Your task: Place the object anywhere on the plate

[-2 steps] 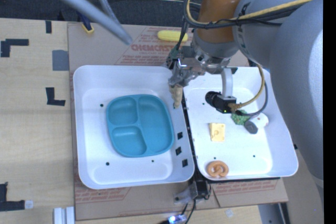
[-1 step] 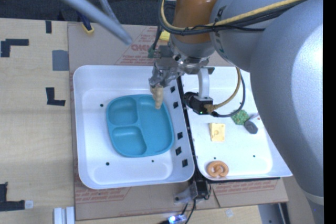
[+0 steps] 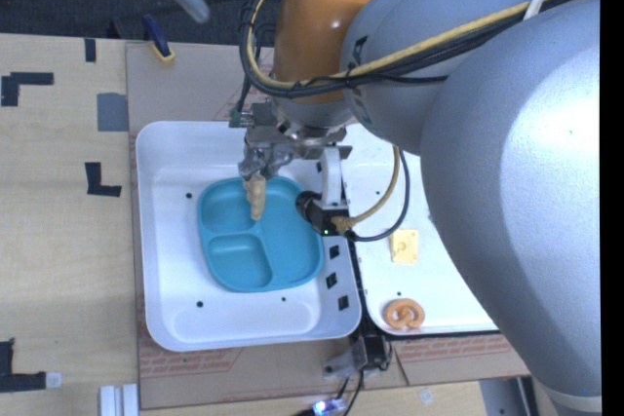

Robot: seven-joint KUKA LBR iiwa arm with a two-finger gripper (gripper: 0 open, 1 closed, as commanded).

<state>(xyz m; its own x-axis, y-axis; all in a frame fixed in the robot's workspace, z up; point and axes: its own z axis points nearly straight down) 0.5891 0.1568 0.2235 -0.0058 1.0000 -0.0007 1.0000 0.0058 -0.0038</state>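
Observation:
A blue divided plate [image 3: 258, 244] lies in the left white bin [image 3: 171, 307]. My gripper [image 3: 255, 174] hangs over the plate's upper edge, below the orange band of the arm. A small tan, elongated object [image 3: 256, 200] points downward from between its fingers, which are shut on it. The object's lower end is over the plate's upper compartments; whether it touches the plate is not clear.
The right white bin [image 3: 448, 307] holds a yellow wedge-like piece [image 3: 405, 246] and a brown pretzel-like ring [image 3: 403, 314]. The arm's grey body covers most of the right bin. A black cable fitting [image 3: 314, 209] hangs beside the plate's right edge.

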